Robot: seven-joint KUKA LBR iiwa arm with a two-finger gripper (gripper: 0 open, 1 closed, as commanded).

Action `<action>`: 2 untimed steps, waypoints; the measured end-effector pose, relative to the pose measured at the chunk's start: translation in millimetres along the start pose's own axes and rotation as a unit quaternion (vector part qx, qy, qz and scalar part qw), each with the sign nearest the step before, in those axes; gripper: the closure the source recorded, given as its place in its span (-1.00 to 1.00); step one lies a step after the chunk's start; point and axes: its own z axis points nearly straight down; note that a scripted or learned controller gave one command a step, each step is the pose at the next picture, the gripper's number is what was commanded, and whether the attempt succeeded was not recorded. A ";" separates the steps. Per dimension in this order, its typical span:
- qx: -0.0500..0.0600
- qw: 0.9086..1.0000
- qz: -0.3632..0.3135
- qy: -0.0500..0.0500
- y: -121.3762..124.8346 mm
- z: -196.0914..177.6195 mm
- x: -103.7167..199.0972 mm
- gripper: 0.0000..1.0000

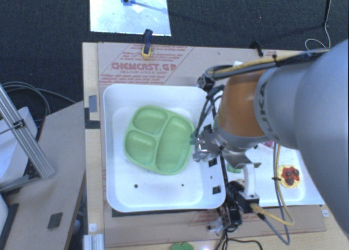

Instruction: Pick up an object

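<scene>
I see a pale green divided plate (158, 140), three compartments, lying flat and slightly turned, centre-left of frame in the left bin (117, 189).

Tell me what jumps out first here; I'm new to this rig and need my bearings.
The pale green divided plastic plate lying in the left shallow white bin catches the eye first. Next comes the big grey arm with an orange band, reaching in from the right and hanging over the seam between both bins.

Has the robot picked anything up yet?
Not yet, it seems. The green plate lies flat in the left bin. The arm's wrist hangs between the bins, hiding the gripper. A small red-and-yellow thing sits in the right bin. Grabbing and lifting are left.
</scene>
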 end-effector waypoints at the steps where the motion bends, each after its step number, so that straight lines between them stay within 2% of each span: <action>1: -0.003 1.000 0.006 -0.003 93.8 0.2 -76.4 1.00; 2: 0.004 1.000 0.003 0.000 3.7 1.4 -36.0 1.00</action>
